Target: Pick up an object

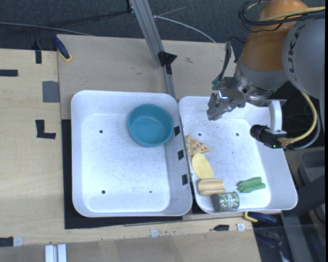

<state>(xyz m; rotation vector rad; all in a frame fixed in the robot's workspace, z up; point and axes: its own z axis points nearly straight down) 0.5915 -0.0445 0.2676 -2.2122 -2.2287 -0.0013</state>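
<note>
Gripper (pixel 217 112), finger state indeterminable, is shown at 12 o'clock of the right bin (pixel 273 157). Objects clustered at 6 o'clock could be missed or jostled.

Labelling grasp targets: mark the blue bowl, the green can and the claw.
blue bowl (pixel 150 125), camera view, on the bowl's inner floor.
green can (pixel 226 201), camera view, on its side wall, mid-length.
claw (pixel 214 114), camera view, midway between its fingertips.
</note>
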